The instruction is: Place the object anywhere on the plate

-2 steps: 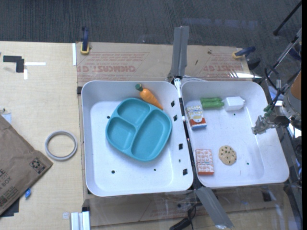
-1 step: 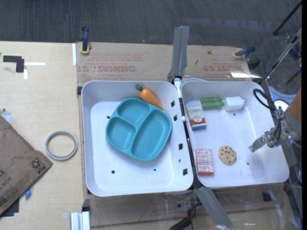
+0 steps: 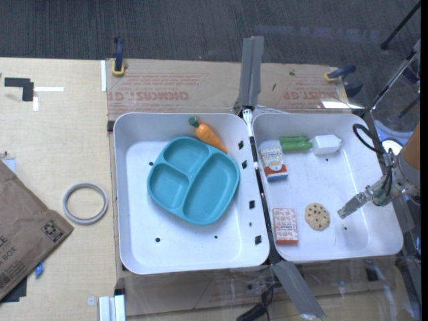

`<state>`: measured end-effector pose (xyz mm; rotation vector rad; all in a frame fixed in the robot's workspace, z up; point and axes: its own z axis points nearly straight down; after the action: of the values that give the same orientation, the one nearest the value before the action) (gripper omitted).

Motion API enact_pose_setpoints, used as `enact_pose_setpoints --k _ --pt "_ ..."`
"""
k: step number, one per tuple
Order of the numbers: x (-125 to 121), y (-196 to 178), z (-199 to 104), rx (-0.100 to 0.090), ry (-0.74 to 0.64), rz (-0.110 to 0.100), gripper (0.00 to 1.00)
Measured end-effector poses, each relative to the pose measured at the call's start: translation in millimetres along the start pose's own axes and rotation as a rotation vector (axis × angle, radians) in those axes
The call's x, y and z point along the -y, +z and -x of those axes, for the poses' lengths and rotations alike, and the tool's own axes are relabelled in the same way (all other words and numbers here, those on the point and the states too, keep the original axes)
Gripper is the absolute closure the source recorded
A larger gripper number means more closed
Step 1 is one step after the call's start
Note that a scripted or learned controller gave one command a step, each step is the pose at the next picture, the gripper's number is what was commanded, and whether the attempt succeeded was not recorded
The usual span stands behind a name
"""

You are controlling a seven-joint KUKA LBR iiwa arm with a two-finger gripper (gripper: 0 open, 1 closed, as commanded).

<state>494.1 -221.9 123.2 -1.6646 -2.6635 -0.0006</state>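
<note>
A blue three-compartment plate (image 3: 194, 179) lies in the left bin (image 3: 134, 246). An orange toy carrot (image 3: 209, 136) rests at the plate's far rim. In the right bin (image 3: 374, 243) lie a cookie (image 3: 317, 216), a red box (image 3: 285, 225), a small white-and-red carton (image 3: 273, 161), a green piece (image 3: 295, 143) and a white block (image 3: 327, 144). My gripper (image 3: 346, 210) reaches in low from the right, its tip just right of the cookie and apart from it. Nothing shows in its grasp.
A divider wall with black clips (image 3: 253, 179) separates the two bins. Left of the bins, a roll of tape (image 3: 85, 202) and a cardboard box (image 3: 23, 229) lie on the wooden bench. Black cables (image 3: 371, 139) hang over the right bin's far right corner.
</note>
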Motion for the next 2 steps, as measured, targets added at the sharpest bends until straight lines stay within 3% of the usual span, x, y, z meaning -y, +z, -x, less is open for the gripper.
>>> enact_pose_setpoints --k 2 --pt "0.0 0.0 0.0 0.0 0.0 0.0 0.0"
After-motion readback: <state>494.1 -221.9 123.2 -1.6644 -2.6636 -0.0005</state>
